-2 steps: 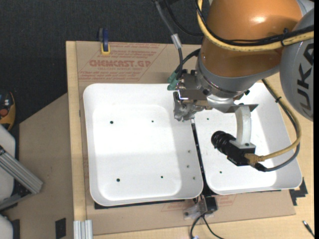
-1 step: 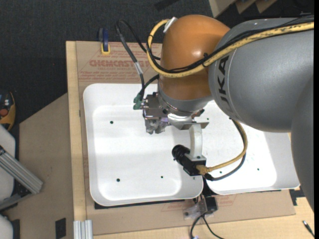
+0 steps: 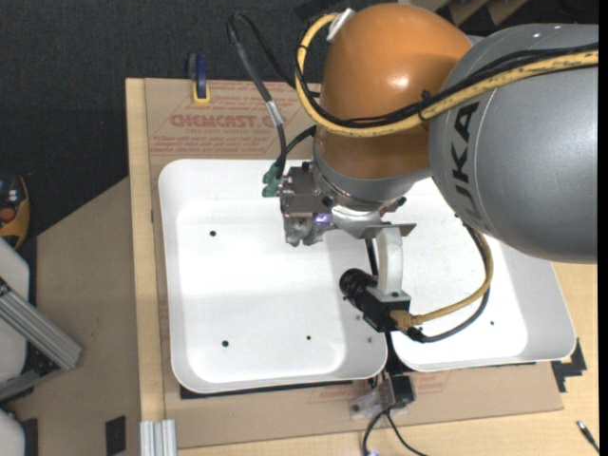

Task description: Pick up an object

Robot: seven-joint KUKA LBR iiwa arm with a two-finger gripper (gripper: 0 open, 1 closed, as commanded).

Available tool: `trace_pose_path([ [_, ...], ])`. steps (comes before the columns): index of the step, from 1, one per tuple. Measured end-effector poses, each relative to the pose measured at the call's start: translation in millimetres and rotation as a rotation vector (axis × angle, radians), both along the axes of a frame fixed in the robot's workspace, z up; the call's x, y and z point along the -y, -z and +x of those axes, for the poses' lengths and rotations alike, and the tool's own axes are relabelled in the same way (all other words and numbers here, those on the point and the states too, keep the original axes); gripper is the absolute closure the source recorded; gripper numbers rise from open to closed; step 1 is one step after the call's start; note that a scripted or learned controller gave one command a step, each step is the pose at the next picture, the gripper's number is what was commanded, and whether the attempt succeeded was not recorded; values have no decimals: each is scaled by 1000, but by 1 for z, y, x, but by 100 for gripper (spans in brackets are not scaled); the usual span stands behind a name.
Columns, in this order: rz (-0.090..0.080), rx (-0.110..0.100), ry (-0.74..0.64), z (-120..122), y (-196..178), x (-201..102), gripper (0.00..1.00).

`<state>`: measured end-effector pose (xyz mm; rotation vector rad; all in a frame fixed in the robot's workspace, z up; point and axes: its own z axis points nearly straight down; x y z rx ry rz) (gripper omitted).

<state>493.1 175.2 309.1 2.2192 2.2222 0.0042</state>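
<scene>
The grey arm with its big orange band [image 3: 394, 74] reaches in from the right and hangs over the inner edge of the two white bins. My gripper [image 3: 306, 218] points down over the upper right part of the left bin [image 3: 237, 293], its grey body lit by a small purple glow. The wrist hides whatever lies right under it. No loose object shows between the gripper's parts. A white bracket [image 3: 387, 259] and a black connector [image 3: 369, 302] with a yellow cable hang below the wrist near the bins' shared wall.
The right bin [image 3: 503, 326] is mostly covered by the arm. Both bins rest on a brown board [image 3: 228, 117] with red lettering. A blue-and-yellow clamp [image 3: 199, 79] sits at the board's far edge. Metal framing [image 3: 33, 335] stands at the left.
</scene>
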Motion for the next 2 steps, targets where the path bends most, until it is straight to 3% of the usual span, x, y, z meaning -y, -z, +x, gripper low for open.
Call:
trace_pose_path([
  [1,8,12,-7,-14,-132,-53,100],
  [2,-5,-11,4,13,7,-49,100],
])
